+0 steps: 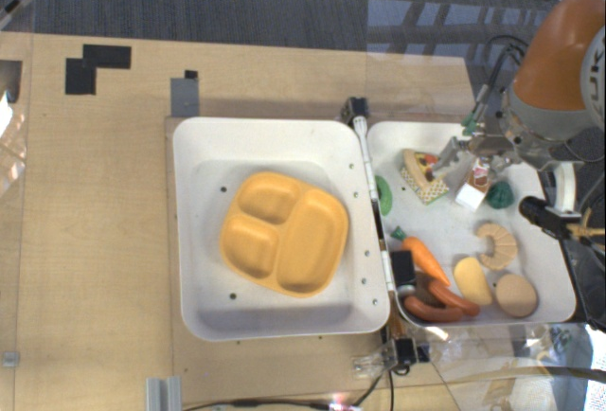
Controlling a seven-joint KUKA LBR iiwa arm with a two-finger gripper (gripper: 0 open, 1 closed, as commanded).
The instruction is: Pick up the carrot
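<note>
Over on the right, the grey arm with its orange band point(568, 44) reaches in above the right bin point(559, 305), and the hand point(462, 174) sits low over the far part of that bin, just beside a slice of sandwich-like toy food point(419, 174). Whether the hand is open or closed, I cannot tell from this slant; nothing clearly shows between its tips. The carrot point(423, 255) lies apart from the hand, in the near-left part of the right bin, tilted, its green top pointing far-left, close to the bin's left wall. Right next to it on the near side lies a reddish sausage point(438, 305), and to the right of that a yellow lemon-like piece point(472, 278) and a tan egg-shaped piece point(515, 294) side by side. A curved, croissant-like pastry point(496, 244) rests a little farther back, and a dark green item point(500, 195) sits near the hand's right side. A green piece point(383, 193) hugs the left wall. In the left bin point(189, 239), a yellow divided plate point(284, 234) sits in the middle. Both bins rest on the wooden worktop point(85, 239).
</note>
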